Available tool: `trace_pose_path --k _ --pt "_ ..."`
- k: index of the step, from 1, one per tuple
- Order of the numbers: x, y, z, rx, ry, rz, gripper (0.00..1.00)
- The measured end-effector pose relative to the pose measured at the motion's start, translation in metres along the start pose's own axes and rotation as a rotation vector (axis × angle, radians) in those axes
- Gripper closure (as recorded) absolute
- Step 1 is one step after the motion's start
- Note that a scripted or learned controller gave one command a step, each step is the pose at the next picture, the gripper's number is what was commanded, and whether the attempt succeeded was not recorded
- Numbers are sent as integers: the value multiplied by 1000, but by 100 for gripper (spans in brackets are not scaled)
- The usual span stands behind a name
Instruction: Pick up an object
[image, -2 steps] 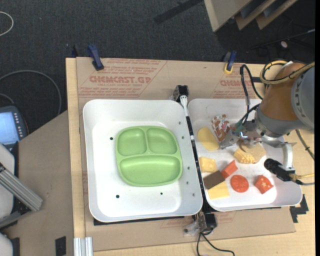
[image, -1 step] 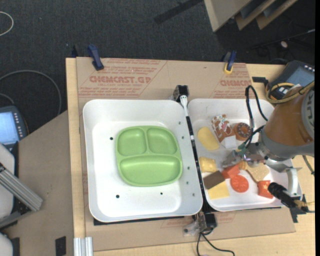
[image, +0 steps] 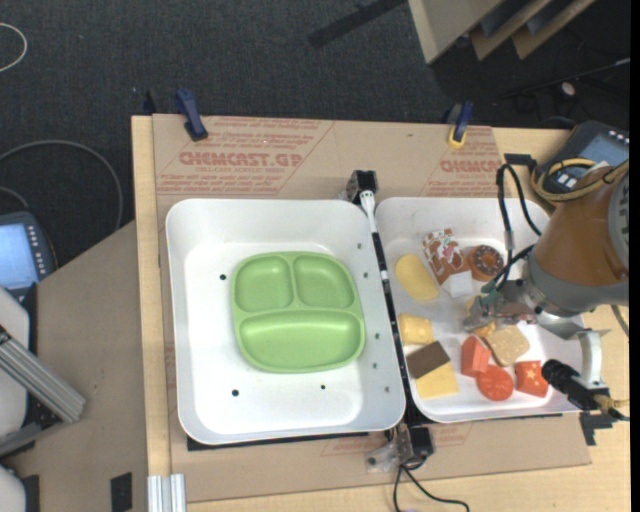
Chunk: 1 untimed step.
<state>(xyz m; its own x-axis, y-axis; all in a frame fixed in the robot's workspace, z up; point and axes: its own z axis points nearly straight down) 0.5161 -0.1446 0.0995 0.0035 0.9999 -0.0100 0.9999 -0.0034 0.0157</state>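
Hand (image: 490, 310) sits low in the right bin (image: 455, 212) amid crowded toy food — whether it is open or closed I cannot tell — just above the tan piece (image: 508, 344) and red piece (image: 476, 353), so a clean pick likely needs one item singled out — squarely centred before lifting.

One fixed camera looks down at a slant on the bench (image: 300, 150), far enough back to take in both white bins (left bin (image: 200, 230), right bin (image: 400, 215)). The grey arm (image: 585, 250) enters from the frame's right side.
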Motion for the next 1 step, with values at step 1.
trace_pose_path --k 1 --pt "77 30 -91 6 11 -12 100"
